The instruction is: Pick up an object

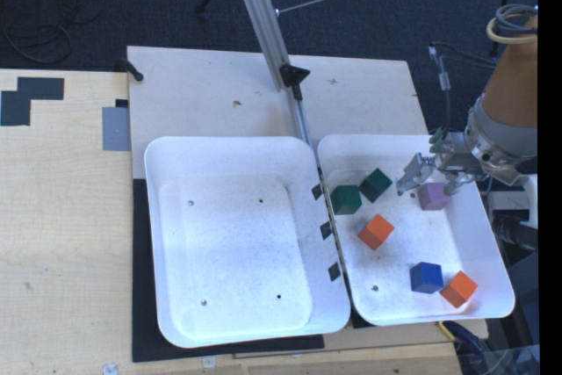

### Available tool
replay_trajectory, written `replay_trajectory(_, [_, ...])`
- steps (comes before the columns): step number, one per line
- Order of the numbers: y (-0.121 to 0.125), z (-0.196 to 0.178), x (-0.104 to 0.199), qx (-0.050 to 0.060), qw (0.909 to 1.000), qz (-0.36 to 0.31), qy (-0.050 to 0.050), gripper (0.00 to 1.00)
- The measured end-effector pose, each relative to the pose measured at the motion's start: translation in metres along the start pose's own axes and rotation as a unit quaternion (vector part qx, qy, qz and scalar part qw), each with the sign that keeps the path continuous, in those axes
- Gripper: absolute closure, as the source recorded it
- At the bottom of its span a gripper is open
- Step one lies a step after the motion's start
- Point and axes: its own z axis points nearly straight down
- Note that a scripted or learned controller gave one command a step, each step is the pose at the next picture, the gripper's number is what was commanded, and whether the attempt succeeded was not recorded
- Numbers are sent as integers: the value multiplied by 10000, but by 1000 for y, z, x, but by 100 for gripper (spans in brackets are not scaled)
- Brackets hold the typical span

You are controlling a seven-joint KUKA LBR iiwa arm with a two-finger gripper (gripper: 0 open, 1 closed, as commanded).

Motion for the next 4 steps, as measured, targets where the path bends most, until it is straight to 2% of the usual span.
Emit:
replay_trajectory(1, [-7, 174, 15, -6, 10000, -28, -1, 0])
replay_trajectory(2, [-7, 162, 13, 8, 10000, 9, 15, 100])
replay_trajectory(3, [25, 70, 76, -32, 10000, -66, 12, 100])
replay_trajectory(4, [63, 75, 153, 3, 10000, -74, 16, 100])
